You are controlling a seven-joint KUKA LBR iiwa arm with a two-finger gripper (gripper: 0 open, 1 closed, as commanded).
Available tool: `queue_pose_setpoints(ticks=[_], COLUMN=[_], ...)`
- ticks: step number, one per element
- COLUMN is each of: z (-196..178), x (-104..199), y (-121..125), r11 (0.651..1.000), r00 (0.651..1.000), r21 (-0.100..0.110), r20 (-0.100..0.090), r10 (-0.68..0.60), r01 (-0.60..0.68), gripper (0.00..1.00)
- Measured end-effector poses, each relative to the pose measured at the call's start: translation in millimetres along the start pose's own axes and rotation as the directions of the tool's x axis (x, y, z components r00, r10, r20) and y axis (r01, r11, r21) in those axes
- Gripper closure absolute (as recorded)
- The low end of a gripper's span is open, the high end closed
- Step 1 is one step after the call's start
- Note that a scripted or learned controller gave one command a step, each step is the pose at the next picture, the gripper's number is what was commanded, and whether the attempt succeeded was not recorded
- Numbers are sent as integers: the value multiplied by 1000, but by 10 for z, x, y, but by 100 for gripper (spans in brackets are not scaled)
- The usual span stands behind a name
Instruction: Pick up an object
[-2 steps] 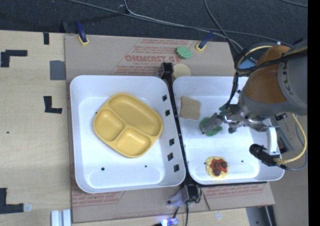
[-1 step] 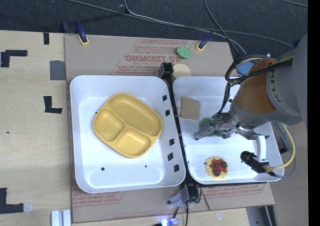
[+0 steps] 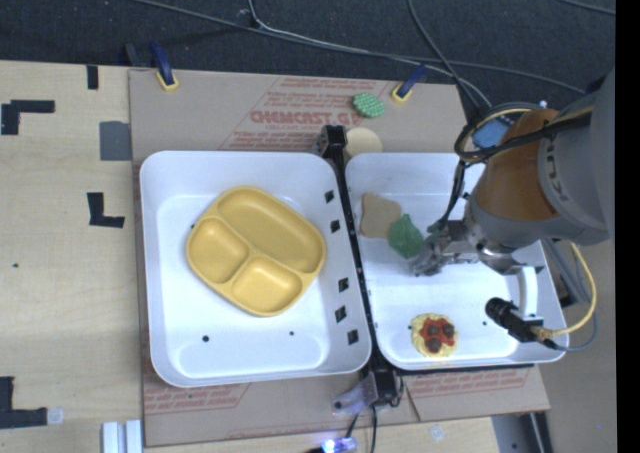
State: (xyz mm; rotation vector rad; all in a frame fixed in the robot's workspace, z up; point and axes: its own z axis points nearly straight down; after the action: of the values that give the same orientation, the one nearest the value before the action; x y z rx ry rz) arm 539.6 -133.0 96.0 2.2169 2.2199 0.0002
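Observation:
In the right bin [image 3: 400,351] lie a green lumpy object [image 3: 405,235], a tan flat piece [image 3: 378,214] just behind it, and a small toy pizza [image 3: 433,334] with red topping near the front wall. My gripper [image 3: 432,259] hangs low over the bin floor, just right of and a little nearer than the green object. Its fingers are dark and small in this view. Nothing shows between them. The grey arm with its orange band [image 3: 515,176] comes in from the right.
The left bin [image 3: 165,341] holds a yellow divided plate [image 3: 257,249]. A black divider [image 3: 345,231] runs between the bins. On the cardboard behind them rest a green dotted item [image 3: 367,104] and a pale round piece [image 3: 364,140]. Cables trail at the right.

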Motion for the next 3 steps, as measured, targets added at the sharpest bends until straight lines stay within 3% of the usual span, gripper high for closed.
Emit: queue_pose_setpoints(ticks=[2, 3], z=[-1046, -1342], x=[-38, -39], y=[6, 15], r11=[1000, 1000], r00=[1000, 1000], r21=[-2, 1], r20=[-1, -2], r10=[1, 0], r01=[-1, 0], gripper=[100, 100])
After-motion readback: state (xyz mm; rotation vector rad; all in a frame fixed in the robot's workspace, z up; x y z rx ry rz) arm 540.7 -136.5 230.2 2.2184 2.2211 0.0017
